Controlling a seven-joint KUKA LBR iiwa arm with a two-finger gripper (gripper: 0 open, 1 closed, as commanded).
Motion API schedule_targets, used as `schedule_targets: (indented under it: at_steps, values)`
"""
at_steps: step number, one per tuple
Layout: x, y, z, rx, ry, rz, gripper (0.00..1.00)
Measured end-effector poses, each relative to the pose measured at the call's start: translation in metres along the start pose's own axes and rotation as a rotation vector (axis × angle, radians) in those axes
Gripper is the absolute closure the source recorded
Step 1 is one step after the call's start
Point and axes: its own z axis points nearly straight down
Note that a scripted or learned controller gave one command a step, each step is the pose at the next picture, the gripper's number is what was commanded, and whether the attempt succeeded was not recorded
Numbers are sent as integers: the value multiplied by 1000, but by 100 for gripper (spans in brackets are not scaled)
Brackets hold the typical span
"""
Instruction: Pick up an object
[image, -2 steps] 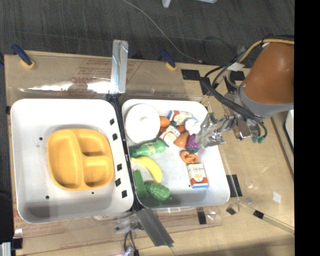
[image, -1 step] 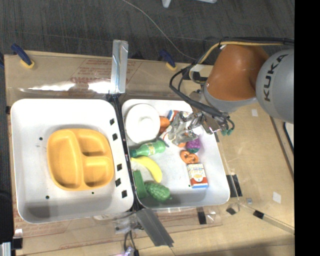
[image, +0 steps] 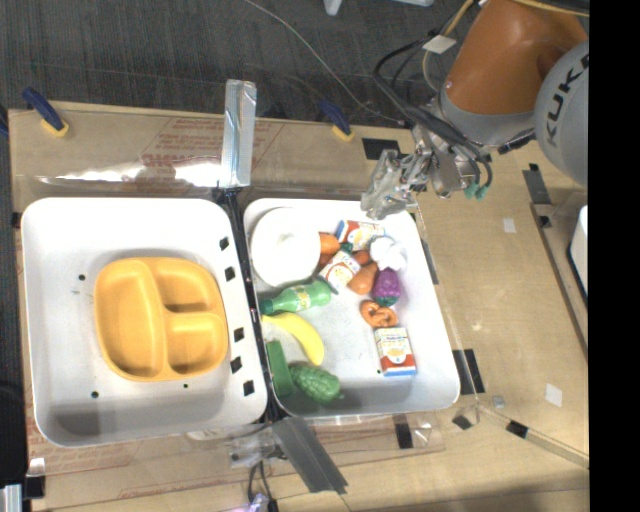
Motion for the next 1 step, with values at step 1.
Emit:
schedule_targets:
  at_steps: [1]
  values:
    - [-12,55,8,-4,5,-48,100]
